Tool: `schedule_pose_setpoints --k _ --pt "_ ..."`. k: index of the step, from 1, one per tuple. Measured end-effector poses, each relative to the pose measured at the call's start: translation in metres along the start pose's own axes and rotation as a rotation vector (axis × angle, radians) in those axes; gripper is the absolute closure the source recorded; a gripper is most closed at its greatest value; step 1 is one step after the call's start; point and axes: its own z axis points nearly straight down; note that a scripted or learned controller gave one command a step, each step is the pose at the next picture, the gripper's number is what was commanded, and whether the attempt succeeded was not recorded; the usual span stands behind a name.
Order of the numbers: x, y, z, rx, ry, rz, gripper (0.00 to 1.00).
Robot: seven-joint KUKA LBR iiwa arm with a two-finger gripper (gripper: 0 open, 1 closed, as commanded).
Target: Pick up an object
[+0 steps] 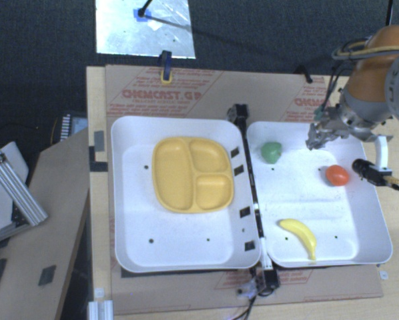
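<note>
Three small objects lie in the right bin (366,235): a green rounded one (271,152) near the back left, an orange-red ball (337,175) toward the right, and a yellow banana (300,235) near the front. My gripper (316,139) hangs over the bin's back edge, between the green object and the ball and touching neither. Nothing shows between its fingers.
The left bin (129,239) holds a yellow divided plate (191,174). A black clip strip (247,185) runs between the two bins. Brown cardboard (206,92) lies under both. The arm (379,79) comes in from the upper right.
</note>
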Motion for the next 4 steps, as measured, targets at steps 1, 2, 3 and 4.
schedule_pose_setpoints --k 1,2,3,4 --pt "-0.005 -0.005 -0.049 0.000 0.000 0.001 1.00" --pt "-0.014 -0.001 -0.109 -0.002 -0.001 0.000 1.00" --pt "0.043 0.005 -0.096 0.004 0.003 -0.010 1.00" --pt "0.107 0.001 -0.086 0.005 0.004 -0.011 1.00"
